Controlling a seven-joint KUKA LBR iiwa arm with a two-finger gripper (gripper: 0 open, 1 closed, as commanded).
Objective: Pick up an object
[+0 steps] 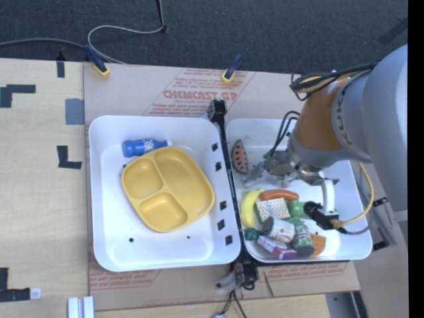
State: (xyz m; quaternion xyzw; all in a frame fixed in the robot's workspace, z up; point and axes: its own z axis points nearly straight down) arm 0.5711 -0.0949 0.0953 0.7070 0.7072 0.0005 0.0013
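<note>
My gripper hangs over the right bin, just above the pile of small objects in its near half. Its fingers stand apart, open, with nothing between them. One fingertip is beside a watermelon slice toy. Directly below the gripper lie an orange-red carrot, a yellow banana and a white dotted box. A green piece, a purple marker and a small can lie nearer the front wall.
The left bin holds a yellow divided plate and a blue bottle. A black divider runs between the bins. The grey arm with its orange band covers the right bin's far right part. A yellow cable loops there.
</note>
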